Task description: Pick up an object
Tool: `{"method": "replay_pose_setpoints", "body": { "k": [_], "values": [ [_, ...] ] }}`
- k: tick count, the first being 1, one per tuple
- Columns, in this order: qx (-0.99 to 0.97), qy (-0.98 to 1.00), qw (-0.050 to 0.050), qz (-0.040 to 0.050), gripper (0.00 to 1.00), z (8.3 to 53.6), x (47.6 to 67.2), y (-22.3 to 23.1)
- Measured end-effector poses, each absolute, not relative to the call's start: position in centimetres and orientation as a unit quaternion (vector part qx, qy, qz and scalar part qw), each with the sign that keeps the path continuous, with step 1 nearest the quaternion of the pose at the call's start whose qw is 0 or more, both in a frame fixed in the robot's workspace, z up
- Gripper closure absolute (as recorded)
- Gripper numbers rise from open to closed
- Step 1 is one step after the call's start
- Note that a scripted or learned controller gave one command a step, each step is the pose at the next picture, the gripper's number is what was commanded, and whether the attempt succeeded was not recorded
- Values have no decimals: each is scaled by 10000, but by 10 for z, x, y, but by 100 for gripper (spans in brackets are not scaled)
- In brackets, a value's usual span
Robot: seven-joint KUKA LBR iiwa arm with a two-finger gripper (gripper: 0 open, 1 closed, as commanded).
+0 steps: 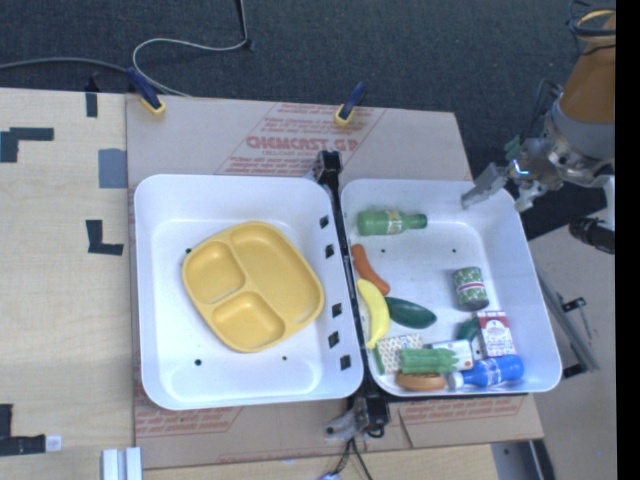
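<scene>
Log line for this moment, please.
gripper: above right bin's far right rim | holding: nothing | objects: in bin

Yellow tray sat in white left bin; right bin held green bottle, yellow banana, orange carrot, blue bottle, red-white carton.

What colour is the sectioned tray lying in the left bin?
Yellow. The sectioned tray shows plainly in the camera view, lying in the left bin.
</scene>
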State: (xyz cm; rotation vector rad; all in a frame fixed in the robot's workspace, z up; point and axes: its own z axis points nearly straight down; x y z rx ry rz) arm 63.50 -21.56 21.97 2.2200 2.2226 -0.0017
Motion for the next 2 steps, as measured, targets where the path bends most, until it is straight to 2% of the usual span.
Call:
{"method": "replay_pose_setpoints", "body": {
  "k": [1, 2],
  "values": [
    [7063, 7079, 6, 9, 0, 86, 638, -155],
    [7067, 7075, 16, 3, 0, 86, 619, -124]
  ]
}}
